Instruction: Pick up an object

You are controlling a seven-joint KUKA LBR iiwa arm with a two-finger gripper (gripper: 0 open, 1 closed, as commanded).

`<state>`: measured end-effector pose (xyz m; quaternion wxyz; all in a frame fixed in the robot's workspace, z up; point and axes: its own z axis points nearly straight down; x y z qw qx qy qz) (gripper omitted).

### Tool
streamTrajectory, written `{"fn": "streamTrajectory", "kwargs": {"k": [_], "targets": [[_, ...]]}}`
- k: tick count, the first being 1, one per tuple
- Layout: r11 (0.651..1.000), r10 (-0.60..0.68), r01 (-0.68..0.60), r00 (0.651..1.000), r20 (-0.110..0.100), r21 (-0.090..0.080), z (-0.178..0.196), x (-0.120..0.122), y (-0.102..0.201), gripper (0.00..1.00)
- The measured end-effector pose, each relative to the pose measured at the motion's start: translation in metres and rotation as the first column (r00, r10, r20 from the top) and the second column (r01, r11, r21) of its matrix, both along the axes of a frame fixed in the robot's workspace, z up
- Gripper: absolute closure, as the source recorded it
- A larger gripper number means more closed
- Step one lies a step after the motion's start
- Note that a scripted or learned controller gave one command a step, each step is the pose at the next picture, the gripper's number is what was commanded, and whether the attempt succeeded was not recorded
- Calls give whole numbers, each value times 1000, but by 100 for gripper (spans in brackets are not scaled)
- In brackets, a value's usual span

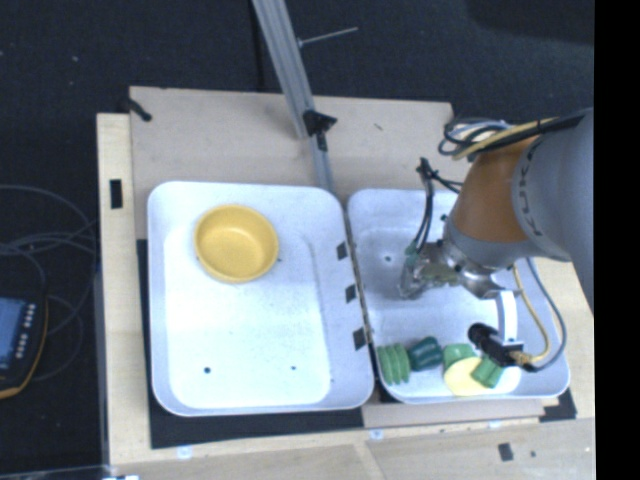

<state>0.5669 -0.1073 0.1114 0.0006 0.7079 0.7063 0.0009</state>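
The end effector (pixel 415 276) hangs low over the bare upper floor of the right bin (pixel 372 218); whether it is released or clenched cannot be told. The candidate objects lie apart from it along the near wall: a green ribbed piece (pixel 394 361), a dark green cylinder (pixel 426 352), a pale yellow disc (pixel 462 376) and a small green block (pixel 487 371). The yellow bowl (pixel 236 242) sits in the left bin (pixel 170 298). Best practice: choose the dark green cylinder, which appears least crowded, centre above it, then descend vertically.
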Motion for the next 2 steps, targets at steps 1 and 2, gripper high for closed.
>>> {"fn": "streamTrajectory", "kwargs": {"k": [1, 2], "targets": [[1000, 0, 0, 1000, 2, -1, 51, -6, -8, 100], [1000, 1, -1, 1000, 4, -1, 109, -3, -18, 100]]}}
